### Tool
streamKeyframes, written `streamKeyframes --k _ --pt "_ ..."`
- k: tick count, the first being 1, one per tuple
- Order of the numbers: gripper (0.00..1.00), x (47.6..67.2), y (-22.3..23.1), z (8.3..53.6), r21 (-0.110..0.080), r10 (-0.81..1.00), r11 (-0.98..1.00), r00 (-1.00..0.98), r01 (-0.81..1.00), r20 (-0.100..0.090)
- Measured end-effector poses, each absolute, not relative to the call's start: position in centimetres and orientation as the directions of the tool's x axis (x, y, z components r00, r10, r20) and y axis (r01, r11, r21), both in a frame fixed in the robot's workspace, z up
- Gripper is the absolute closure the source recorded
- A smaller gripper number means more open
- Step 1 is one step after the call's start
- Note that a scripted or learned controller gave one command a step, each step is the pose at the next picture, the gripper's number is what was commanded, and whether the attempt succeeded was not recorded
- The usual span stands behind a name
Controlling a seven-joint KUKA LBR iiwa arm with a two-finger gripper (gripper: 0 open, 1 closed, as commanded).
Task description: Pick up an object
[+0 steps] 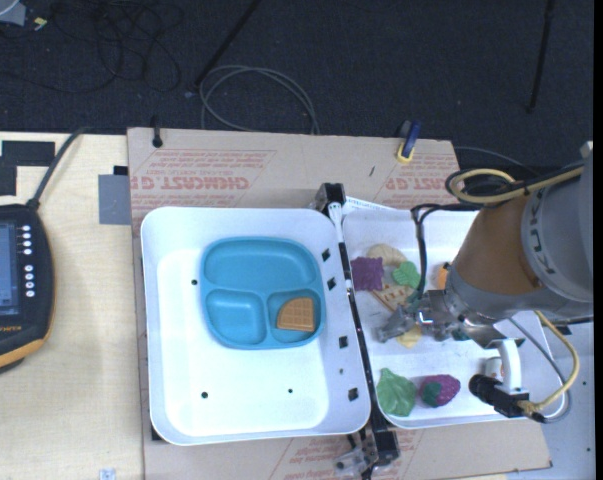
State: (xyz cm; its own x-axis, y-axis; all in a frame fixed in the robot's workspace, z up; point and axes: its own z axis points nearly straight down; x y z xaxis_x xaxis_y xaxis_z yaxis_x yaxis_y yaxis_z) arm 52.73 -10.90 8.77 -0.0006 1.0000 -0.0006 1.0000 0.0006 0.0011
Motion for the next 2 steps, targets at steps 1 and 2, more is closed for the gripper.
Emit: streamKeyframes --k 1,2 --pt "0.00 62.0 -8.3 8.8 0.005 1.000 0.005 -0.005 1.000 0.001" --pt "0.00 64.3 -16.7 17.9 0.009 1.000 -0.004 0.004 1.000 -0.007"
